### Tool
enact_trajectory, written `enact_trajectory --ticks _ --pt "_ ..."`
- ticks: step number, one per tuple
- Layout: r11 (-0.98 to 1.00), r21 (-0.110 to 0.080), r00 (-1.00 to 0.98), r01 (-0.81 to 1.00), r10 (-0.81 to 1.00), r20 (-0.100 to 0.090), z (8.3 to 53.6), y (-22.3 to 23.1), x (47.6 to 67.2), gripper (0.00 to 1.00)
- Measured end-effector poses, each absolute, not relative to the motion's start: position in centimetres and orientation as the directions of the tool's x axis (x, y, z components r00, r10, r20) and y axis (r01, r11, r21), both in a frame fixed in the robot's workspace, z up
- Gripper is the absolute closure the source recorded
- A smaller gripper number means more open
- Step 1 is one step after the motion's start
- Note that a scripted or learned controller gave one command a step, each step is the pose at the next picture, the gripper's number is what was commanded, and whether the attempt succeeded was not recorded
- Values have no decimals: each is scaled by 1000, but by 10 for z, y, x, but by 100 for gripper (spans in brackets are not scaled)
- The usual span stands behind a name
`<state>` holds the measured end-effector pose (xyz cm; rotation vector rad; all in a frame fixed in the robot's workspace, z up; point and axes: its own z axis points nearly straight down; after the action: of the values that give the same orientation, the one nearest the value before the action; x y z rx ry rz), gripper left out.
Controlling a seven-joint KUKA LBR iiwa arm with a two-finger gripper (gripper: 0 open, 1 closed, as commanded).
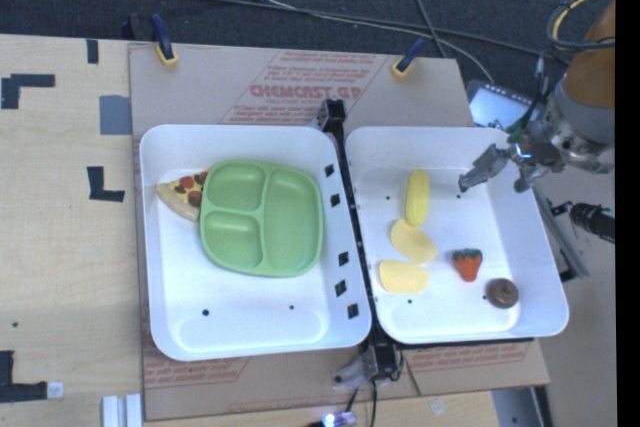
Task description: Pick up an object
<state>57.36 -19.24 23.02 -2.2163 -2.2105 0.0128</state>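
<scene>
While the arm (585, 100) hangs over the right bin's (525, 245) far right rim, the approach step is in hand: its gripper (505, 170) is spread and pinches nothing. Largest is the green plate (262, 218) in the left bin (240, 330), over a pizza slice (182, 195). Nearer candidates: yellow pieces (412, 243), strawberry (467, 264), brown disc (502, 292). Next comes descending onto one and closing.

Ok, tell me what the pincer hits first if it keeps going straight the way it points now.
The pincer hangs over the right bin's upper right part, fingers spread, aimed down and toward the left. Straight on, it would probably meet bare bin floor first, short of the yellow corn cob. Depth is hard to judge.
</scene>
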Motion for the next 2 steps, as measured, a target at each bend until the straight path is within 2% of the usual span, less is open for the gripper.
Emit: enact_trajectory --ticks 1,2 --pt "1 -1 -1 1000 1000 0 238 -192 576 0" --pt "0 -5 0 1000 1000 0 177 -199 577 0"
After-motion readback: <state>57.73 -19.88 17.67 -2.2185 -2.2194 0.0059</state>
